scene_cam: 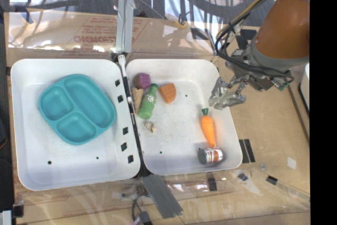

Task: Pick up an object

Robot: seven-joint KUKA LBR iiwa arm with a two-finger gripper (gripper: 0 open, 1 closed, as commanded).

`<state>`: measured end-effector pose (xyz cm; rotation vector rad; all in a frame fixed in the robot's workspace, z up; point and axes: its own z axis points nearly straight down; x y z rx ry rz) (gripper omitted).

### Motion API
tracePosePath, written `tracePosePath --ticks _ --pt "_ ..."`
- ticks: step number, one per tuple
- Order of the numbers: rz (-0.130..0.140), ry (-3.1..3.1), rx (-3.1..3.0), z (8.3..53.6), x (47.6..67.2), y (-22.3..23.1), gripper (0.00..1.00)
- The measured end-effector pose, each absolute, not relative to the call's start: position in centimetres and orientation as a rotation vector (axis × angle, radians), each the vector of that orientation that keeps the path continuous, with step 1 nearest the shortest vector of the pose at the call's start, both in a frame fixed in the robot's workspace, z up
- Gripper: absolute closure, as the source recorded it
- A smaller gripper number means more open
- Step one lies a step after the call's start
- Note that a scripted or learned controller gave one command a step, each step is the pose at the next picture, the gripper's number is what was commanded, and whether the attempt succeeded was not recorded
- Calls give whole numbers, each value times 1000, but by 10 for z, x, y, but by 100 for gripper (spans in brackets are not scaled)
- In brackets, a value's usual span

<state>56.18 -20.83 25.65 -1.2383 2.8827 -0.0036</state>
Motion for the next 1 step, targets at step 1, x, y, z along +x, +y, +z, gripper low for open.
tracePosePath --ticks 1 --pt "-4 2446 -1965 306 620 -208 100"
